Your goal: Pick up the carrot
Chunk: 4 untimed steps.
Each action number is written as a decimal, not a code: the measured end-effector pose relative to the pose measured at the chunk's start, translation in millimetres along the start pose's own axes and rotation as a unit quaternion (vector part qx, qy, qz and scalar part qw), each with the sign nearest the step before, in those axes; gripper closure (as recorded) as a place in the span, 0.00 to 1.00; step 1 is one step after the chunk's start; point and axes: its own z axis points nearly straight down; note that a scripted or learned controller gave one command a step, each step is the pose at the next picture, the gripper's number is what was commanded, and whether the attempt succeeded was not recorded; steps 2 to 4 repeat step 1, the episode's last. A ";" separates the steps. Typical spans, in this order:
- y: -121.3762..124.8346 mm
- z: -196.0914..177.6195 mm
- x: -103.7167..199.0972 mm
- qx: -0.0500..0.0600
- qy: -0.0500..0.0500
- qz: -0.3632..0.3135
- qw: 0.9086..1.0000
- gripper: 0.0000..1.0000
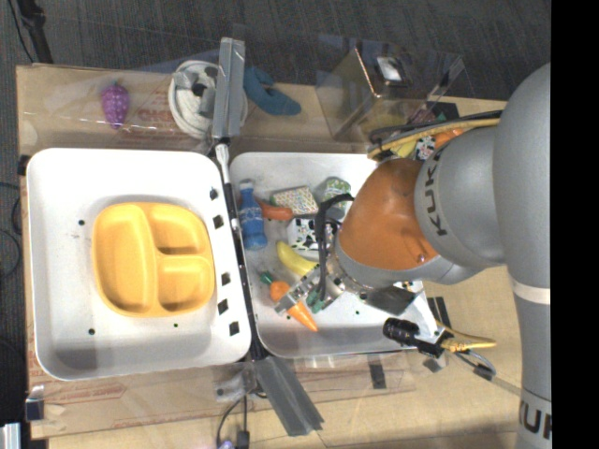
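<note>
The carrot (301, 318) is orange with a green top and lies slanted near the front left of the right bin (374, 168). Its pointed end faces the bin's front wall. My gripper (312, 299) is down in this bin, right on top of the carrot's middle, so part of the carrot is hidden under it. The orange end nearer the green top shows again on the gripper's left. The grey and orange wrist covers the bin's right half.
Behind the carrot in the right bin lie a yellow banana (295, 257), a blue bottle (251, 218), a black-spotted white item (304, 235), a patterned piece (295, 198) and a green round thing (332, 190). The left bin (56, 185) holds a yellow divided plate (154, 255).
</note>
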 end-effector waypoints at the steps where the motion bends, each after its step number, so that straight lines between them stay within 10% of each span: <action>1: 15.9 -109.0 14.0 -0.001 -0.002 0.035 0.999 1.00; 4: 15.9 -109.0 14.0 -0.001 -0.002 0.035 0.999 1.00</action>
